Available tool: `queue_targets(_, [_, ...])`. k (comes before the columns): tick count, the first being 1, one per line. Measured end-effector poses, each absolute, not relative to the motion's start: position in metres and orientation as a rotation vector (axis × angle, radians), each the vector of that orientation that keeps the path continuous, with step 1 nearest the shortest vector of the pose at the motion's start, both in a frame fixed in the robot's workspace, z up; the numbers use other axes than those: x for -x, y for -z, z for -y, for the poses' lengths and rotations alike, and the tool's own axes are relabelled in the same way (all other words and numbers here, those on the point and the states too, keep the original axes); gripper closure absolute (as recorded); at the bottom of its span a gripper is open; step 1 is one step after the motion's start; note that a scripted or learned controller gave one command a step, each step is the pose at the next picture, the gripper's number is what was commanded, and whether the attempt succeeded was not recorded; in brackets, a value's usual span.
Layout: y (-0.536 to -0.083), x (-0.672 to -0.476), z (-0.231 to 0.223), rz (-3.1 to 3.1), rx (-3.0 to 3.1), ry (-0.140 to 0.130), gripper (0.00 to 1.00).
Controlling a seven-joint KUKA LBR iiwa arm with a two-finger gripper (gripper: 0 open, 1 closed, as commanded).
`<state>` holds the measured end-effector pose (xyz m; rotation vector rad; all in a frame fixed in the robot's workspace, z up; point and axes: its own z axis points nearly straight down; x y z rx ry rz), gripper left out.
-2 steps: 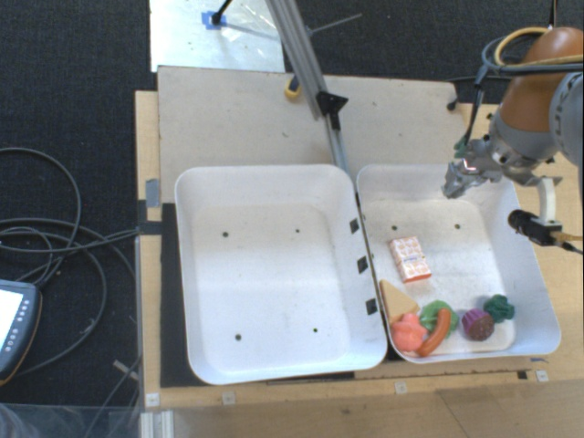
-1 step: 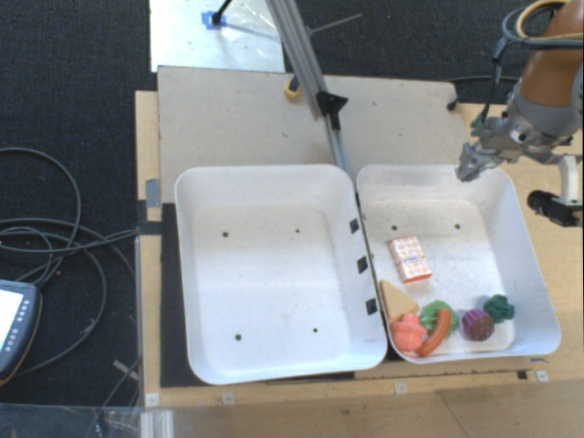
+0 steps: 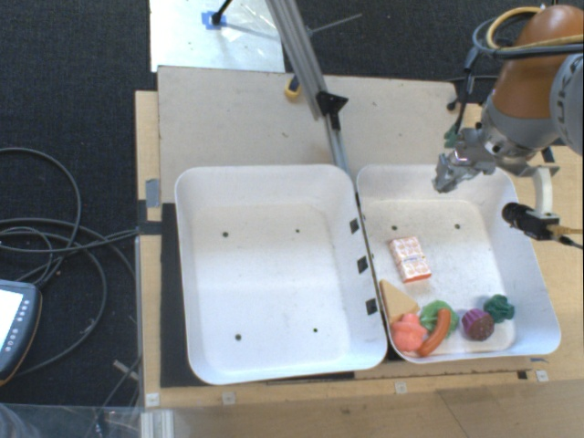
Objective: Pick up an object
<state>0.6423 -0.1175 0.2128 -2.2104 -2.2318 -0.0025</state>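
The grey two-finger gripper hangs above the far edge of the right shallow white plastic bin; whether it is open, I cannot tell. The small pink-and-white carton lies mid-bin (well apart from the gripper), with colourful toy foods along the near wall.

Arm cut off by right edge; gripper finger state too small to tell. Tablet cropped at left edge.
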Motion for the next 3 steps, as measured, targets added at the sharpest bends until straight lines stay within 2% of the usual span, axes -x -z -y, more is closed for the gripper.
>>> queue_targets(1, [-0.209, -0.636, 0.059, 2.233, 2.208, 0.004, 1.00])
queue_targets(3, [-0.215, -0.602, -0.059, 2.233, 2.206, 0.004, 1.00])
